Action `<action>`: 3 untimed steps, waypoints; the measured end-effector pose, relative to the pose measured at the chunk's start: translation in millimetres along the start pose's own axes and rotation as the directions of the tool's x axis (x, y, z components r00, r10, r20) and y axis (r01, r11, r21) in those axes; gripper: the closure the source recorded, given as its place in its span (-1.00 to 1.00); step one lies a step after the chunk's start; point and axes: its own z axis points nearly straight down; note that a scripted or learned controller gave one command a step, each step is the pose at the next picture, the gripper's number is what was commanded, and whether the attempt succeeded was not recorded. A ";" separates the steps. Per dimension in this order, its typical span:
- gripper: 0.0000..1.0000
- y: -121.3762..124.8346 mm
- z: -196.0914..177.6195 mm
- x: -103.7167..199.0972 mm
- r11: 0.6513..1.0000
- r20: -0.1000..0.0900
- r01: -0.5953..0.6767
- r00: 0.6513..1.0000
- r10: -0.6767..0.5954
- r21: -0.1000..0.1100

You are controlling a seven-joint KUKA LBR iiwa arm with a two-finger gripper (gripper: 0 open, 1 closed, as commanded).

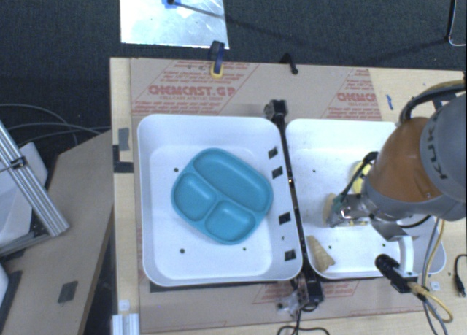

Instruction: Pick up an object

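Observation:
My gripper [338,213] is low in the right bin [321,144], near its left wall, with the grey and orange arm above it reaching in from the right. A small tan thing [330,201] lies right at the gripper's tip; whether it is touched or held is hidden. A tan wedge-shaped piece [319,251] rests on the bin floor in the front left corner, a little apart from the gripper. A yellow-green object [359,174] peeks out beside the arm, mostly covered by it.
The left bin [157,180] holds a blue divided plate [221,195] at its middle. A black divider with clips [284,180] runs between the two bins. Brown cardboard [190,89] lies under both bins.

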 end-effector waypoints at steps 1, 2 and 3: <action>1.00 -2.0 -100.0 80.0 1.000 -0.009 0.014 1.000 -0.014 0.011; 1.00 -2.1 -136.5 137.0 1.000 -0.009 0.012 1.000 -0.012 0.016; 1.00 -4.9 -97.5 182.3 1.000 -0.009 0.010 1.000 -0.010 0.024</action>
